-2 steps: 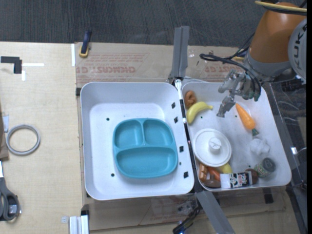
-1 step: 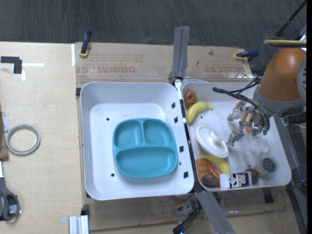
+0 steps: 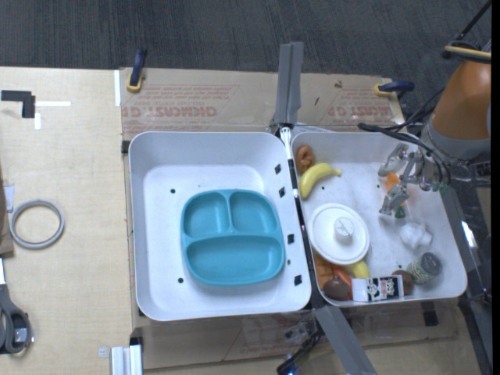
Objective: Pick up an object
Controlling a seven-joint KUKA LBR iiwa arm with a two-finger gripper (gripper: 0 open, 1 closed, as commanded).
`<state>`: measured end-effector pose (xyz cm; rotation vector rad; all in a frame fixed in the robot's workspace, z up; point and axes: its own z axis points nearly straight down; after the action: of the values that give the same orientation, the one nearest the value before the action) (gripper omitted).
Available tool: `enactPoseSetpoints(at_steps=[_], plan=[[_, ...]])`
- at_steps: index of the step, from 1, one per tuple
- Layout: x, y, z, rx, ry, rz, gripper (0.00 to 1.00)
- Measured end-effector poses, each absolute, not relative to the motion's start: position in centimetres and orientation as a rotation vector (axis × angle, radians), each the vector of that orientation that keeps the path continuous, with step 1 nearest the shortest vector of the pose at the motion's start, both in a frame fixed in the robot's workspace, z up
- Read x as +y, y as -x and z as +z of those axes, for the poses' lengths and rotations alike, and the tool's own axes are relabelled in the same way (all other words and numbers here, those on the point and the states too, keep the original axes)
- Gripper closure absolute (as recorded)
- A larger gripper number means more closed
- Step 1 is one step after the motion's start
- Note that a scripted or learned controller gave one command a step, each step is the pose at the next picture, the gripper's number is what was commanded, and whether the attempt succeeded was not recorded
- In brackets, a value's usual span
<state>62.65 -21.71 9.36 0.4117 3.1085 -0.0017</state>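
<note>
Right-hand bin (image 3: 449, 233) is crowded: a banana (image 3: 316, 178) lies near its far left corner, next to a brown doughnut-like piece (image 3: 305, 157) against the divider. A round white lid (image 3: 339, 233) with a knob sits in the middle, partly covering something yellow and orange at its near edge. Along the near wall there's a dark brown lump (image 3: 337, 289), a small carton (image 3: 377, 288) with black-and-white print, and a little jar (image 3: 426, 268) with a greenish top. A crumpled clear-white thing (image 3: 412, 233) sits toward the right wall.

The pincer (image 3: 396, 201) hangs over the right side of that bin, just above the crumpled piece; whether it's clenched or released, I can't tell, it's a tangle of metal from here. Something orange shows against it, too small to name.

Left bin (image 3: 148, 233) holds a blue divided plate (image 3: 232, 237). On the pale wooden surface (image 3: 70, 287), a roll of tape (image 3: 35, 223); scissors (image 3: 14, 328) are cut off at the edge. Cardboard (image 3: 203, 100) is clamped behind the bins.
</note>
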Motion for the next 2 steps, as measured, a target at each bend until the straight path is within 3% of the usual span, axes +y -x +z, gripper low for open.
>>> enactPoseSetpoints(at_steps=[1, 2], plan=[[-21.71, -62.84, 10.48, 3.102, -0.408, -0.005, 1.00], [-21.69, -62.84, 10.47, 3.103, -0.408, -0.004, 0.00]])
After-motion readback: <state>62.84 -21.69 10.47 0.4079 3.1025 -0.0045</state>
